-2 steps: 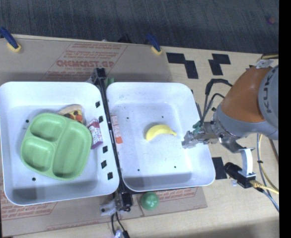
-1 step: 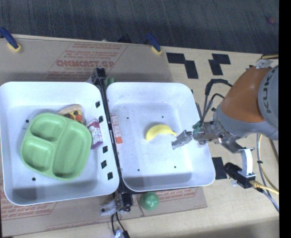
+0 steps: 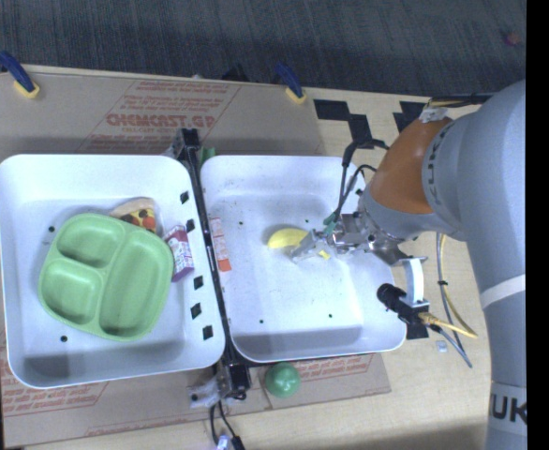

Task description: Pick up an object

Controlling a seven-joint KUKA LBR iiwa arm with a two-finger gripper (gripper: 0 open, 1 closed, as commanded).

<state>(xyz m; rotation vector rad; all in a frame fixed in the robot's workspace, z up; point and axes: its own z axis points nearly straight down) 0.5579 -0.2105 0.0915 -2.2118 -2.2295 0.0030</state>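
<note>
So the small yellow banana-shaped toy (image 3: pixel 286 239) sits in the middle of the right-hand shallow white bin (image 3: pixel 256 331), long axis running roughly left-right across the frame with a slight tilt, its right end toward the claw (image 3: pixel 310 248). The claw's just beside that end, maybe touching; honestly can't tell if it's apart or closed. Over in the left white bin (image 3: pixel 22 186) there's a green sectioned plastic plate (image 3: pixel 106 275). A small green ball (image 3: pixel 281 380) lies on the tabletop near the bottom edge.
</note>
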